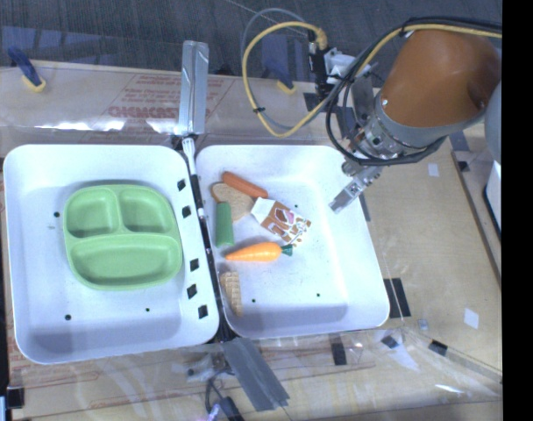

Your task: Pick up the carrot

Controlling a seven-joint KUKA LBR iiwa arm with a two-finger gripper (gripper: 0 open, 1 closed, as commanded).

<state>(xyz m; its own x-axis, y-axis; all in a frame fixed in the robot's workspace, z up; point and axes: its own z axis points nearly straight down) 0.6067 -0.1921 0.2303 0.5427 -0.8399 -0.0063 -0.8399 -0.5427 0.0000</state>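
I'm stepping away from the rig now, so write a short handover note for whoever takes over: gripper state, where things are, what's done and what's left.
Gripper: above the right bin's upper right part, holding nothing; whether it is open or shut cannot be told.
Carrot: lying flat in the right bin, left of centre, green tip toward the right, just below the small carton.
Nearby: green stick and sausage in the same bin. Green divided plate in the left bin.
Done: nothing yet; carrot untouched.
Left: move over the carrot, grasp it, lift it.

Carrot (254,253) lying in right bin (337,301), hand (352,189) near its right rim
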